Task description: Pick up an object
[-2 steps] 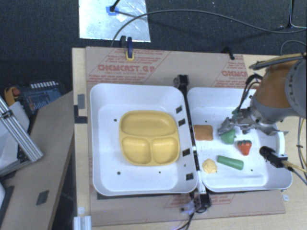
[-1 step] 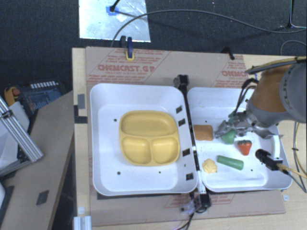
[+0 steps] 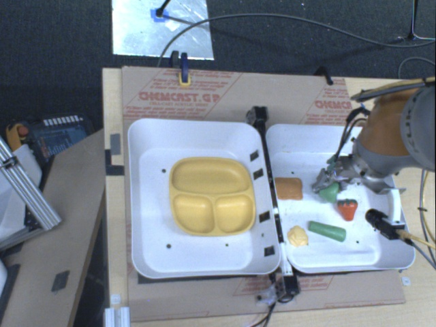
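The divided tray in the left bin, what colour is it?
Pale yellow tray, seen clearly in the camera view.

Tan bread slice [image 3: 289, 188] lying flat by the right bin's left wall, pale yellow lump [image 3: 297, 236] below it, green cylinder [image 3: 327, 231] on its side alongside, red strawberry-like piece [image 3: 347, 209], small green piece [image 3: 330, 193] just beside it

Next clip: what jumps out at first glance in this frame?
The yellow divided tray stands out, sitting alone in the left bin. In the right bin, the grey arm with its orange band reaches in from the right, its gripper low over a small green object. Around it lie a brown piece, a red-orange piece, a green cylinder and a pale yellow lump.
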`<state>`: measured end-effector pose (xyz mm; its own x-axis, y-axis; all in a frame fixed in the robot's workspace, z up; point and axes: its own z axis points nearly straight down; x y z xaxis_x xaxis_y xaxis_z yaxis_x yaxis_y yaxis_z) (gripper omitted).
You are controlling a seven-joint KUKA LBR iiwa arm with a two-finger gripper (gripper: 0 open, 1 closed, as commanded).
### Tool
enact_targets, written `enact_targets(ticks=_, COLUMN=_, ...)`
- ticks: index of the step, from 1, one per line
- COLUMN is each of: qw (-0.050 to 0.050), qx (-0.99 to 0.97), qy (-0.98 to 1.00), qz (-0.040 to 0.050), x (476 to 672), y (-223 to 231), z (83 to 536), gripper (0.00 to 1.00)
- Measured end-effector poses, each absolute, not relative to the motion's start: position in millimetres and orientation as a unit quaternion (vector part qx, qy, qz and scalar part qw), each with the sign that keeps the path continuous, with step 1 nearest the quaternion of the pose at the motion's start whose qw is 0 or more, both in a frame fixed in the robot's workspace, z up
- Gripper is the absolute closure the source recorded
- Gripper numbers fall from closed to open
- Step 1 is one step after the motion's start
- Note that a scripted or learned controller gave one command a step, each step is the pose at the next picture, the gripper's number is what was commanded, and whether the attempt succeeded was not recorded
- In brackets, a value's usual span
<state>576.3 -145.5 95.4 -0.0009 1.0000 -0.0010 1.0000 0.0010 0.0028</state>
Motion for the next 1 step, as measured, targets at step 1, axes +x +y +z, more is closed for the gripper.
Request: enact_targets(ticks=1, qw=0.002, qx=0.707, qy=0.707, qz=0.0014, x=569.7, y=-146.5, z=142.8, gripper=1.00)
